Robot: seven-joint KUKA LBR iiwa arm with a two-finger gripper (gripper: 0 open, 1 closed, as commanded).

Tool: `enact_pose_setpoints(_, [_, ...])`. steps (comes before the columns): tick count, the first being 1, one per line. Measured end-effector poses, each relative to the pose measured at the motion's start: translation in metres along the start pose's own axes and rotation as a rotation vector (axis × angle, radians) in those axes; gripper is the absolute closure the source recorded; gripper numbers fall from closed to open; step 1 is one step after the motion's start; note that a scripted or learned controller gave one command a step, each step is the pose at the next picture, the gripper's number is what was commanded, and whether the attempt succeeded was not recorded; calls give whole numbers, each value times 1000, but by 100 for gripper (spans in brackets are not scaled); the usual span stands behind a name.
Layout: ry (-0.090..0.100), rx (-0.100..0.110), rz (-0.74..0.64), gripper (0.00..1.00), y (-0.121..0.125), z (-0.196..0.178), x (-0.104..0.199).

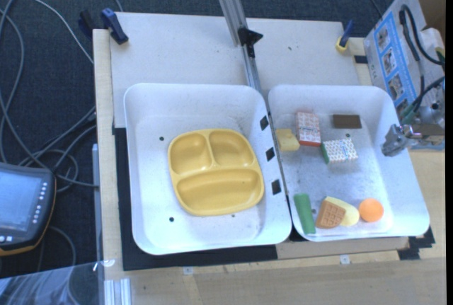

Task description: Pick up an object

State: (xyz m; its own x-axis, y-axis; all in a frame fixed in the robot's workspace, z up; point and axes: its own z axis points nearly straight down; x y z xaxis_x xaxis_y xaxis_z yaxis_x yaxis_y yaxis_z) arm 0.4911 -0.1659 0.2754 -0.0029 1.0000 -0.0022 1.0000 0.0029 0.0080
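The right bin (407, 187) holds the loose objects. Taking the orange ball (371, 210) at its near right corner as the landmark: a waffle-patterned block (329, 214) lies just to its left on a yellow piece (348, 215), and a green cylinder (304, 212) lies further left by the bin wall. Up from the ball sits a green-and-white patterned block (340, 151); beyond it are a red-and-white box (308, 128), a small yellow block (287, 140) and a brown rectangle (346, 121) near the far wall. The gripper (393, 141) sits up and right of the ball, over the bin's right rim, clear of every object; whether it is parted or closed cannot be told. Far left of the ball, the left bin (141, 155) carries a yellow divided plate (215, 171), both bins on the table (177, 42).
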Motion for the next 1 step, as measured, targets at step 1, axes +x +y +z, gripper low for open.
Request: enact_pose_setpoints(1, [5, 10, -4, 100, 19, 16, 51])
